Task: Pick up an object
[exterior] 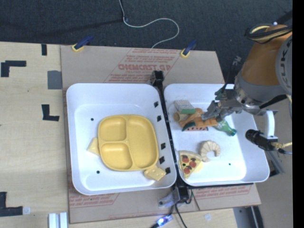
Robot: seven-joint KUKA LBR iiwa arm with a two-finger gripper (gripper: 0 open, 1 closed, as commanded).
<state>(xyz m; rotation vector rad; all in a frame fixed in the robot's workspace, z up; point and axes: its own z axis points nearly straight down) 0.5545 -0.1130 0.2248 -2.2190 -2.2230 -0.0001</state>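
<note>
In the right white bin (247, 172), a cluster of small plastic toy foods, brown, orange and green (192, 118), lies just left of the claw (213, 112), whose tip sits low at the cluster's edge. Whether it is open or gripping anything I cannot tell. Two more pieces lie nearer: one tan croissant-shaped toy (210, 148) and one pizza-slice toy (189, 163). The left white bin (78, 141) holds one yellow divided plastic plate (127, 142) and two pale yellow wedges (155, 173).
</note>
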